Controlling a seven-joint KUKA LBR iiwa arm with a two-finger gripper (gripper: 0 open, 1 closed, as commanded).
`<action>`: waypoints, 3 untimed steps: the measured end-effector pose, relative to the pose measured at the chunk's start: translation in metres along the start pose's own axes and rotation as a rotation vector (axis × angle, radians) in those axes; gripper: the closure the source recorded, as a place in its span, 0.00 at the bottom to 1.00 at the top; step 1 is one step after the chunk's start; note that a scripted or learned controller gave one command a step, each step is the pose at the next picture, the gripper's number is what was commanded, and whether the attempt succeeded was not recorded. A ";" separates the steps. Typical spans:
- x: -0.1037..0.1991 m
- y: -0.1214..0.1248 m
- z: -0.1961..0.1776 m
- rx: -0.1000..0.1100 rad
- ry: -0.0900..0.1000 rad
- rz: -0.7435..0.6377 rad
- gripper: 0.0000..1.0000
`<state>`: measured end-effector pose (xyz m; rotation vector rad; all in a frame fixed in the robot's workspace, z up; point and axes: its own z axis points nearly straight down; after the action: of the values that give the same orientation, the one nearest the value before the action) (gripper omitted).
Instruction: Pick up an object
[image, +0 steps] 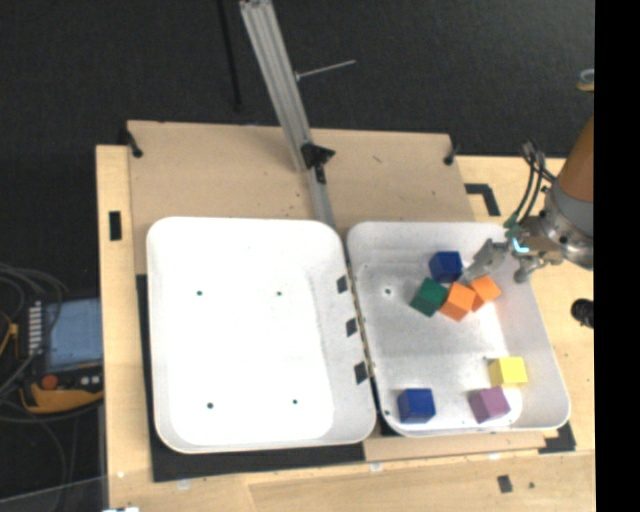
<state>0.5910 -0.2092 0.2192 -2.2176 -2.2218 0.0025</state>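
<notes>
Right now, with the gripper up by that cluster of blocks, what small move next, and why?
Probably ease the gripper down and slightly left toward the nearer orange block: it sits at the cluster's right edge, closest to the fingers, while the green block crowds the other side.

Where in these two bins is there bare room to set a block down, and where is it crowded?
The left bin is bare throughout. In the right bin, free floor lies between the green block and the lower blue block. The cluster near the gripper is crowded.
</notes>
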 end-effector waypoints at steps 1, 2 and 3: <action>0.000 0.001 -0.003 -0.004 -0.003 -0.002 0.00; 0.008 0.000 0.055 0.001 -0.001 -0.003 0.00; 0.009 0.003 0.083 -0.021 -0.007 0.000 0.00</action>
<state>0.5941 -0.2004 0.1361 -2.2307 -2.2360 -0.0129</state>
